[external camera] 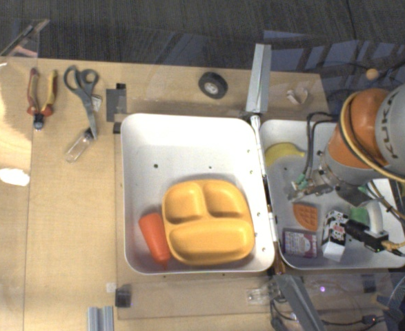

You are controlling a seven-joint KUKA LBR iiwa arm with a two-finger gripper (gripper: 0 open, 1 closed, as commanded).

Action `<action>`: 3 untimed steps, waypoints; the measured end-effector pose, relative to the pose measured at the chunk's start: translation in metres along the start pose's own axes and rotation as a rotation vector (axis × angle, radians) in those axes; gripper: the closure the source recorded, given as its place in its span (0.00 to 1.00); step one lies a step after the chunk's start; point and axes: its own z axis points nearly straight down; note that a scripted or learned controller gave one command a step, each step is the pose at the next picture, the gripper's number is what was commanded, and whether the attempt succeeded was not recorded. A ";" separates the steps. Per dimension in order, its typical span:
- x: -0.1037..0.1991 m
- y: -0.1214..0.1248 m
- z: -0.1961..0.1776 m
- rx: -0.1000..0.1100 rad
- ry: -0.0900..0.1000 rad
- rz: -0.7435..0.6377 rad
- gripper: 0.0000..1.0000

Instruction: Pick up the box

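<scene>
Over right bin [395, 259], gripper [311, 185] hung; small purple box [299, 243] lay just below-left of it; jaw state, can't tell tbh.

- The left bin [140, 185] has bare floor across its upper half.
- A yellow divided tray [207, 221] and an orange carrot [154, 238] crowd its lower half.
- The right bin [283, 254] is crowded: the arm [381, 143] overhangs it, with small items packed below.
</scene>
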 end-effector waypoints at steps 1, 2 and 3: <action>0.000 0.000 0.000 0.000 0.000 0.000 0.00; 0.033 -0.017 -0.080 0.008 0.001 0.162 0.00; 0.009 -0.030 -0.073 0.011 0.000 0.403 0.00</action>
